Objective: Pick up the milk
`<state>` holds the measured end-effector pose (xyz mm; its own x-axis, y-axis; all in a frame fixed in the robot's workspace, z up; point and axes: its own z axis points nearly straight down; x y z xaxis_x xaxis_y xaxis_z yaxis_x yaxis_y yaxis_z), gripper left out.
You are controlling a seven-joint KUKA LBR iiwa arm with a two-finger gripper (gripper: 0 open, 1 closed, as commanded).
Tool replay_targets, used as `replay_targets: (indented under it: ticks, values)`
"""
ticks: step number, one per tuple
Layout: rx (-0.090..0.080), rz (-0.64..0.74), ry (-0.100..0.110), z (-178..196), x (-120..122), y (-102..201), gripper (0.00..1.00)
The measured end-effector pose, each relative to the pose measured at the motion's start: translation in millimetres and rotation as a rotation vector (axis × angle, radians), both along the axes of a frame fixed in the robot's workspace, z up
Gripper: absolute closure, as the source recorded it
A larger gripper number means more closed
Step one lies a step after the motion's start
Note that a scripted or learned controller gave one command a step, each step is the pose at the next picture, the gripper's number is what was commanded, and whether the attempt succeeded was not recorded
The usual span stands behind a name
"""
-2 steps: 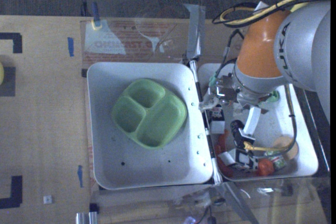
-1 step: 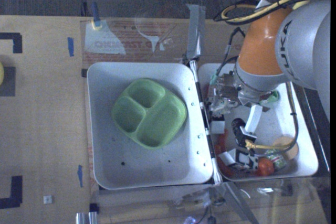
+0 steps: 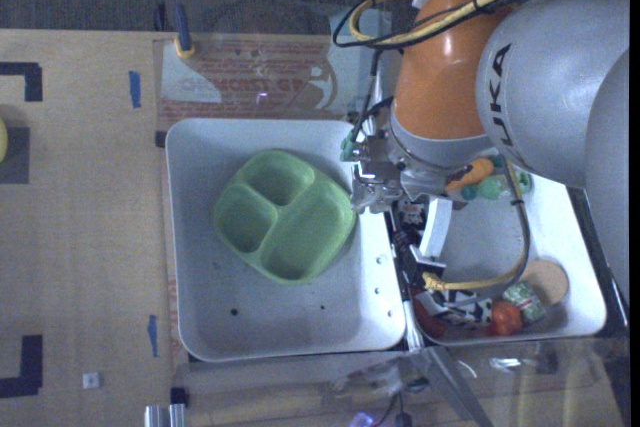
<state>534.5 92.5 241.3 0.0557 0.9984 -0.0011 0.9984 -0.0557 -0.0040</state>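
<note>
The arm's orange band and grey wrist cover the seam between the two bins. Beneath the wrist, the gripper point(image 3: 408, 215) points down into the left edge of the right bin point(image 3: 585, 255). A white oblong object with a bluish edge point(image 3: 437, 227), likely the milk carton, stands tilted right beside the gripper. The wrist hides its top. I cannot make out whether it is in the gripper's grasp or just beside it.
A green three-part plate point(image 3: 285, 213) lies in the left bin point(image 3: 200, 295). The right bin holds an orange carrot point(image 3: 468, 178), a tan disc point(image 3: 548, 279), a red fruit point(image 3: 505, 318), a green item point(image 3: 525, 300) and a black-and-white patterned piece point(image 3: 455, 305). A cable point(image 3: 522, 235) loops down from the wrist.
</note>
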Motion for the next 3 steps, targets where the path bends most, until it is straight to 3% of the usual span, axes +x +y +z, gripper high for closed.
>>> replay_targets:
  ticks: [1,2,3]
  values:
    - [0.0,0.0,0.0,0,0,0,0.0]
    - [0.0,0.015,0.0,-16,20,56,0.0]
    - [-0.002,-0.048,-0.001,33,27,12,0.0]
